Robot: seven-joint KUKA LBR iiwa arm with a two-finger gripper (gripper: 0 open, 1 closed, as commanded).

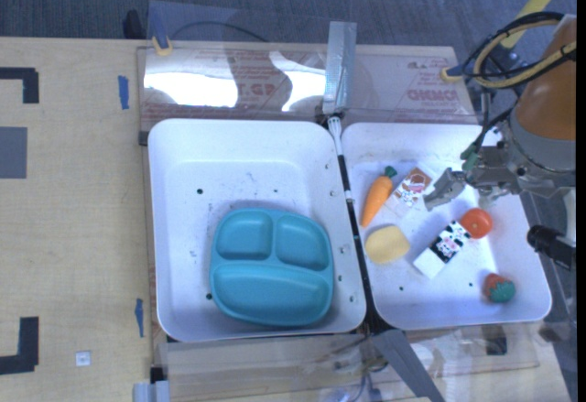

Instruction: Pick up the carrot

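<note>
Left bin [174,153]: teal divided tray [272,267], nothing else. Right bin [531,304]: carrot [376,198] at left wall, tilted, green top up. Below it, yellow lump [386,244]. Small printed packet [414,187], writing unreadable. Black-and-white carton [443,247], orange ball [476,223], red-green piece [499,288]. Gripper [446,188] above packet, apart from carrot; finger state cannot be judged.
</note>
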